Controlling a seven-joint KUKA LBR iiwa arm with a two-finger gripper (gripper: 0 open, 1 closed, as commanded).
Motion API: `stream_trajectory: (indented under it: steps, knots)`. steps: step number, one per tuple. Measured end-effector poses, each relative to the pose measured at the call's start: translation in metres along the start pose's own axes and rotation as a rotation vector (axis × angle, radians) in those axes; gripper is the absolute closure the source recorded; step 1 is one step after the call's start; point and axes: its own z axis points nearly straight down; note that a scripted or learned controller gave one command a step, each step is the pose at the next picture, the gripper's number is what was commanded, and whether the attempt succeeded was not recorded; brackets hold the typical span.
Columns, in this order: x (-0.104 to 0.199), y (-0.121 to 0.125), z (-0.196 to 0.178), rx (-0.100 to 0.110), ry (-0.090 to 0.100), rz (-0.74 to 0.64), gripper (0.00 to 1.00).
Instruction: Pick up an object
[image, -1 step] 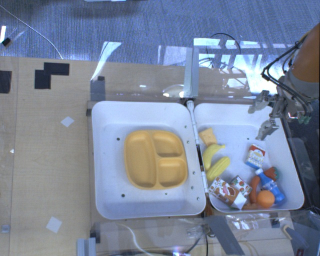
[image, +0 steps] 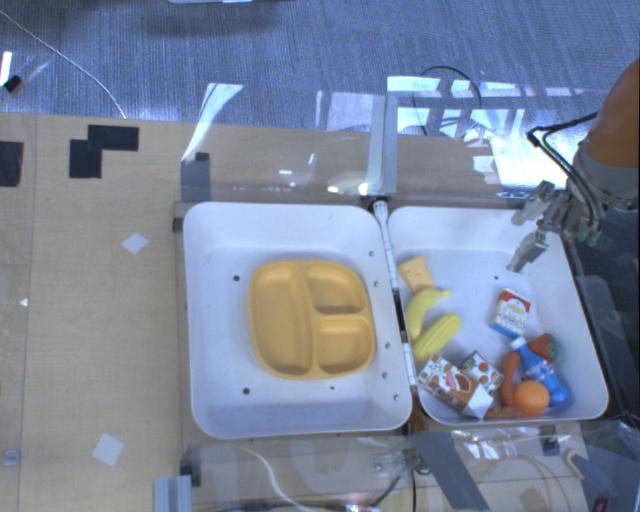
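With its jaws apart and empty above the right bin (image: 590, 330)'s bare far corner, the gripper (image: 532, 240) risks closing on nothing unless it travels to the crowded toys, where the bananas (image: 430, 320) lie touching.

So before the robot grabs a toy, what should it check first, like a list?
1. Gripper is over the right bin, where the toys are: ok, it hangs above the bin's far right part.
2. Gripper carries nothing: ok, nothing shows between its fingers.
3. A toy sits right under it: not ok, bare white floor there; the small milk carton lies nearer the camera.
4. An easy, separate toy exists: ok, the carton and the cracker lie apart from the rest.
5. Crowded toys to avoid: not ok, the orange, blue bottle and juice box are packed together.
6. Yellow divided plate is out of the way: ok, it's in the left bin.
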Motion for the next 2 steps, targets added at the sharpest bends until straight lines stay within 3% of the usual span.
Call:
stream_trajectory:
  steps: [1,2]
  knots:
    - [0.040,-0.016,-0.006,0.000,-0.002,-0.301,0.00]
    - [0.093,-0.036,0.021,0.000,0.002,-0.442,0.00]
